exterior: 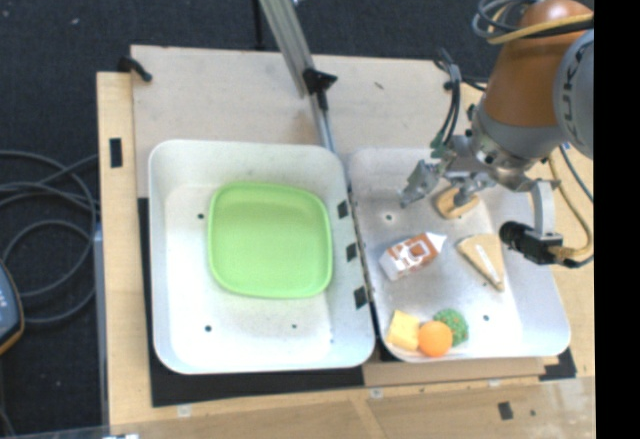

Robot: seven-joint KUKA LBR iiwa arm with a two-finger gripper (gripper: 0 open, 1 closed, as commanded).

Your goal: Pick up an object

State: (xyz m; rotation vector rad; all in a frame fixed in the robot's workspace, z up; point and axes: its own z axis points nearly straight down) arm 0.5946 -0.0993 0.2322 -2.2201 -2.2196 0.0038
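Observation:
My gripper [437,195] hangs over the back of the right bin [530,327], fingers spread open. A small tan piece [458,206] lies just under the right fingertip [466,195]; nothing sits clamped between the fingers. In front of the gripper lie an orange-and-white carton [410,254] and a tan wedge [482,259]. At the bin's front edge sit a yellow block [404,331], an orange ball [434,339] and a green broccoli-like piece [455,324].
The left bin [175,327] holds a green square plate [270,239]. A slanted metal pole [285,17] rises from the divider between the bins. A black cable and connector [530,242] hang by the arm over the right bin's right side.

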